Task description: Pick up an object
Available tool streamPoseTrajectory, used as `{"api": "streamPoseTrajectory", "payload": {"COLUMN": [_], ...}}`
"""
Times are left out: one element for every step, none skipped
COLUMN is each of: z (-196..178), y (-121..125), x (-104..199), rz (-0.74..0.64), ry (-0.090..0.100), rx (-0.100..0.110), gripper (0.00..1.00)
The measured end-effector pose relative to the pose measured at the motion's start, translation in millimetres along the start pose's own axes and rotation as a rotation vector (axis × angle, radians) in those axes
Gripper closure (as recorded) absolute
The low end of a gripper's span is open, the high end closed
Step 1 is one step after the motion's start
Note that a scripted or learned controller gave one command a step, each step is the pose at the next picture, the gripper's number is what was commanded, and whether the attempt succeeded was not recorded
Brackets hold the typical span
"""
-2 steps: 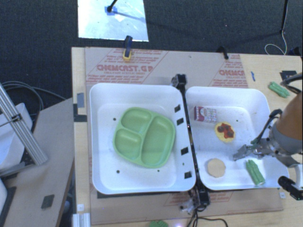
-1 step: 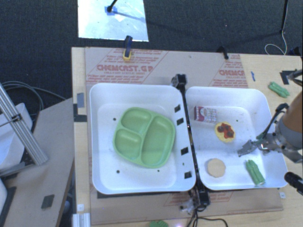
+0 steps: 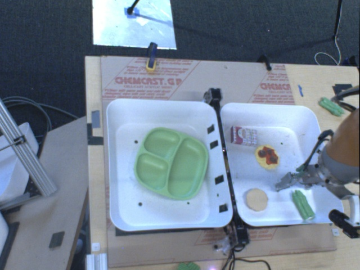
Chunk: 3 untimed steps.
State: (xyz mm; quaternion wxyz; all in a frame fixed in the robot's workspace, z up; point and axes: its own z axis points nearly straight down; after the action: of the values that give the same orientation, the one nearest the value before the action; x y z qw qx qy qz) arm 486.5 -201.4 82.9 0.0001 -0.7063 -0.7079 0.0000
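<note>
- Dark carpet surrounds the plywood surface [image 3: 185, 75], which carries two shallow white bins side by side so that objects stay corralled within my reach.
- Left bin [image 3: 121, 151] holds a green divided plate [image 3: 171, 163], lying flat near its middle, well apart from everything I might grab.
- Right bin [image 3: 306, 120] holds the candidates: a small red-and-white carton [image 3: 243, 135] at about 11 o'clock of the bin, a yellow disc with red topping [image 3: 267, 156] near the centre, a tan round cookie-like piece [image 3: 257, 199] at about 7 o'clock, and a green ridged vegetable piece [image 3: 303, 203] at about 5 o'clock.
- My end effector [image 3: 292, 180] comes in from 3 o'clock, low over the right bin's floor, tilted toward 9 o'clock.
- Its metal tips look slightly spread, with nothing between them; I judge it is holding nothing.
- It sits just above the green vegetable piece and at 4 o'clock from the yellow disc, so either seems the likely target.
- I judge the pick not yet made: every object lies on the bin floor.
- Another green piece [image 3: 331, 106] lies outside the bins at 2 o'clock on the surface.
</note>
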Motion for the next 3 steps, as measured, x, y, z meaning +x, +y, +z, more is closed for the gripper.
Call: {"api": "streamPoseTrajectory", "payload": {"z": [-1.6,-1.5,-1.5], "y": [0.5,0.4,0.4], "x": [-4.9,-4.8,-4.8], "rz": [0.001,0.002,0.002], "ry": [-0.001,0.000,0.000], "rx": [-0.002,-0.003,-0.003], "gripper": [0.00,0.00,0.00]}}
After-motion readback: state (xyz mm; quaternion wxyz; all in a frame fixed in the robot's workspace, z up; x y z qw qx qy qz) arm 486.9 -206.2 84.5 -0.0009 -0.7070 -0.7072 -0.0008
